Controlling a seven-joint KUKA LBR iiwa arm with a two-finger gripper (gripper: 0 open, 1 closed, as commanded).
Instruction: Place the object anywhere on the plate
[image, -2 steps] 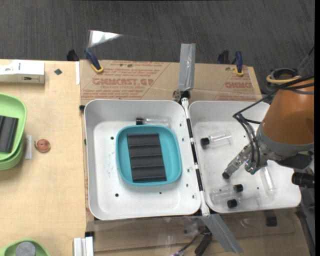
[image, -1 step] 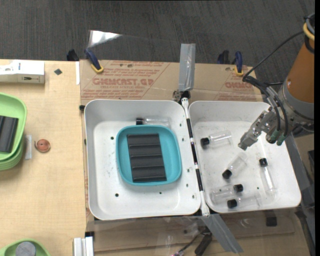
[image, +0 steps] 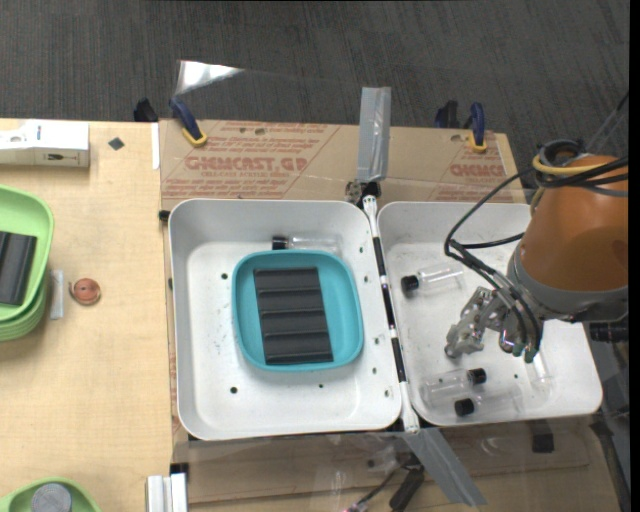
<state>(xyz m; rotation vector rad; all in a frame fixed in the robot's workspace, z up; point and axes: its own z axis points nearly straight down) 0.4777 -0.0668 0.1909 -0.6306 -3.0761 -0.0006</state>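
From my remote station, the metal end effector (image: 468, 338) hangs right of centre with fingers indistinct, so I should descend squarely over the clear black-capped vial (image: 452, 381) before approaching the teal plate (image: 345, 340).

Light even and fairly bright, diffuse, from overhead; no hard-edged shadows anywhere. White bins (image: 190, 330) mid-frame near the top of the tonal range, their rims losing some detail. Soft shadow along the inner walls of the left bin and a thin one round the teal plate (image: 245, 310). Dark insert (image: 293, 314) on the plate shows faint sheen on its ridges. Clear plastic sheet (image: 205, 75), upper left, catches a pale glare. Carpet (image: 320, 50) across the top dim, texture fine but noisy. Arm (image: 580, 240) at right edge slightly soft; gripper (image: 470, 335) metal gives small specular glints. Clear vials (image: 440, 278) in the right bin are low-contrast against white. Mild overall softness; resolution low.
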